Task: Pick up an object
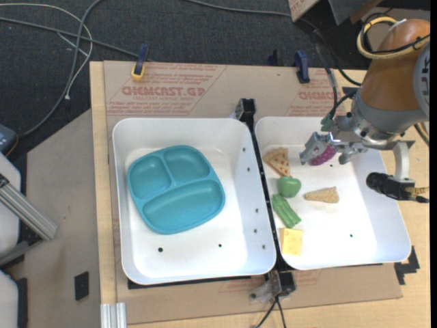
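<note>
Purple toy (323,155) is seen at the far side of the right bin (382,251), right at the tool (319,150). It looks small, soft and a bit long, with its long way running from near-left to far-right. The tool's fingers are seen on each side of it, so the tool seems to be closed on the purple toy, though it cannot be told how tight the hold is. Because the toy sits right between the fingers, a straight lift up is likely what is called for next. Other things are laid to the near left in the same bin: a pizza slice (277,161), a green pepper (288,186), a green pod (287,210), a bread piece (322,195) and a yellow cheese square (291,241). A blue plate (176,188) is set in the left bin (136,251) on the tabletop (102,101).
</note>
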You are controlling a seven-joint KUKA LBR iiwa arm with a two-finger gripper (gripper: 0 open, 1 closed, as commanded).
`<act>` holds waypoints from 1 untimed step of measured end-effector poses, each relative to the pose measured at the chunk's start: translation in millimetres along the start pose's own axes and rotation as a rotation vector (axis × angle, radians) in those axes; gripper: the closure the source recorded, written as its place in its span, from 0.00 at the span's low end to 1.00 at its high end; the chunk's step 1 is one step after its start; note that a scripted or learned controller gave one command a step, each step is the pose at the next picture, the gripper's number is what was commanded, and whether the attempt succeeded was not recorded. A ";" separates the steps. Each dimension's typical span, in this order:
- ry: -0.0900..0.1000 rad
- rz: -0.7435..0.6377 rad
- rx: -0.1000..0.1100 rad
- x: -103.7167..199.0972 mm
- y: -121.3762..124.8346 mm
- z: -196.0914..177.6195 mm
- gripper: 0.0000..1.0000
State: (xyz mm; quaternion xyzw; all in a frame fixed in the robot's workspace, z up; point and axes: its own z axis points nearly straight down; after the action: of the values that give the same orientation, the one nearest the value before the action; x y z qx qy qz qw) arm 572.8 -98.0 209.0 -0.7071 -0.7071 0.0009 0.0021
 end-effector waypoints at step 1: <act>0.000 0.000 -0.003 0.0 0.8 -1.2 0.00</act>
State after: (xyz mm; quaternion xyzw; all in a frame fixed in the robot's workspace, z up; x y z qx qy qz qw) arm 573.6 -98.1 210.2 -0.7070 -0.7072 0.0000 0.0010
